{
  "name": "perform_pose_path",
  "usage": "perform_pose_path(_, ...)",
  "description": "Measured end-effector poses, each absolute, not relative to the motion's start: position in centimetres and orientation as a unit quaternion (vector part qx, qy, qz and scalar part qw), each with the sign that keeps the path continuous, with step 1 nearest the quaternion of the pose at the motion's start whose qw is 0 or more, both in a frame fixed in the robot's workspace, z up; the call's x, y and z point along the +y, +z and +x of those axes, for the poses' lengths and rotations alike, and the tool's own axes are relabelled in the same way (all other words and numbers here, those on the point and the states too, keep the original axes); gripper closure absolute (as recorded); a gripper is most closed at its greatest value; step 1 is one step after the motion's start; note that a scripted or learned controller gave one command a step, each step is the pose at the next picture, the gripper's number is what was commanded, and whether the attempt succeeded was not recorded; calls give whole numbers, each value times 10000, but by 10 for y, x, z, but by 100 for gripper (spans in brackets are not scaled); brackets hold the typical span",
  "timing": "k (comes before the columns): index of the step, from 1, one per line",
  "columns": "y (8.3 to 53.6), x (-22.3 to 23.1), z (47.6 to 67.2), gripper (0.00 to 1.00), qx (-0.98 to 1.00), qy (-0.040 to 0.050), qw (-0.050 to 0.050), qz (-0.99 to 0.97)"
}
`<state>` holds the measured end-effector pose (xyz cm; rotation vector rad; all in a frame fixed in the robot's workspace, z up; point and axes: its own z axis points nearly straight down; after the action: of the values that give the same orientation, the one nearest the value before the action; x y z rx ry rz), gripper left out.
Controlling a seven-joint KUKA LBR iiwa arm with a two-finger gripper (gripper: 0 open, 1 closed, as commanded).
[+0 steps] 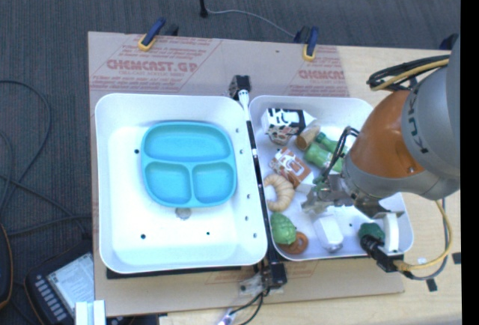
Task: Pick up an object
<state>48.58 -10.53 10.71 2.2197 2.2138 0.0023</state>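
Tool (323, 196) low in right bin (389, 110); cannot tell whether released or clenched. White object (329, 232), possibly a bottle, lies just below it, long axis pointing away. Croissant (281, 191) and green toy (284, 228) sit left. Left bin (112, 166) holds blue divided tray (188, 164).

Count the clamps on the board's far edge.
2. One blue-and-yellow clamp sits above the left bin; the other clamp sits above the right bin.
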Motion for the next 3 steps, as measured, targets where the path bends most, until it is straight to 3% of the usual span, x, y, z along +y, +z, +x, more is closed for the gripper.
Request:
perform_pose_path(1,107,-105,486,0,7061,7,34,7081)
perform_pose_path(2,116,-105,486,100,7060,4,31,7082)
perform_pose_path(3,116,-105,486,0,7060,4,31,7082)
